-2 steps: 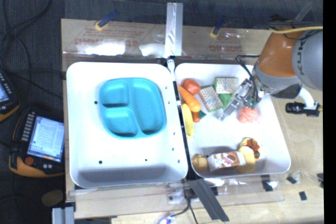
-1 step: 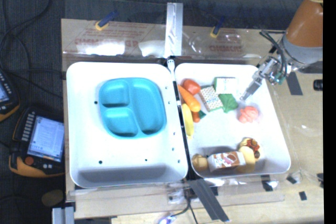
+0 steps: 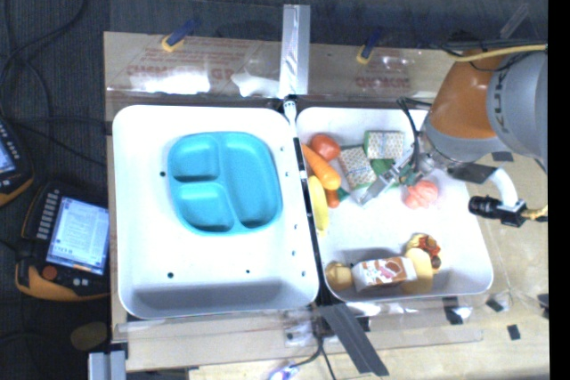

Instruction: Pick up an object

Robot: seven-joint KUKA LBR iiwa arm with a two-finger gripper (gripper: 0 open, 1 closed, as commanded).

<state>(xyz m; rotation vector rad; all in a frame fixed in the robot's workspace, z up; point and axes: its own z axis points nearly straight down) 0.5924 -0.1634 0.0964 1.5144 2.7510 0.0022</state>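
Gripper: the gripper (image 3: 385, 181) reaches down into the right bin (image 3: 463, 231), in its upper middle part, under the grey arm (image 3: 499, 116) with the orange band.
Fingers: they are dark and narrow and partly blurred; I cannot tell if they are spread or pressed together, and no object is seen between them.
Green packet: a small green-white packet (image 3: 354, 166) lies just beside the fingers on their left, maybe touching them.
Second packet: another patterned packet (image 3: 385, 143) lies just above the fingers.
Pink object: a round pink object (image 3: 422, 193) lies just to the right of the fingers, near but apart.
Carrot: an orange carrot (image 3: 321, 166) is further left of the fingers, along the bin wall, with a red tomato-like piece (image 3: 324, 145) above it.
Yellow piece: a yellow piece (image 3: 318, 202) lies left and below the fingers.
Bottle: a bottle with brown label (image 3: 385, 273) lies on its side well below the fingers, near the front wall.
Left bin: the left bin (image 3: 142, 262) holds a blue divided tray (image 3: 223, 181), well apart from the fingers.
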